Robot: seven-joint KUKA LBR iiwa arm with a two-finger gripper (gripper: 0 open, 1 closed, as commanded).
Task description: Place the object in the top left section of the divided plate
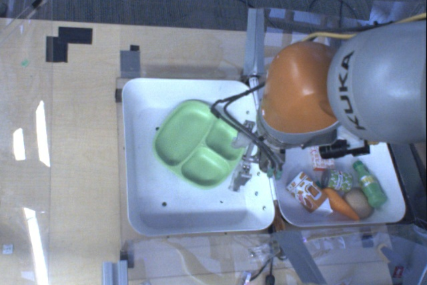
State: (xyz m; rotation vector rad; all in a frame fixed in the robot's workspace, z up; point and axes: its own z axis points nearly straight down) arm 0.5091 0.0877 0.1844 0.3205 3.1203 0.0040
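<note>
A light green divided plate [193, 140] lies tilted in the left white bin [147, 203], with one large section at the upper left and two smaller ones toward the lower right. My gripper [241, 175] hangs just off the plate's lower right rim, over the bin floor. Its metal fingers are small and partly blurred, and I see no object between them. The orange band and grey wrist [307, 93] cover the gap between the two bins.
The right bin [393, 210] holds a carrot [341, 205], a small printed carton [305, 189], a green bottle [371, 185], a round green item [340, 179] and a brownish one [359, 202]. Black cables loop from the wrist over the plate's right edge.
</note>
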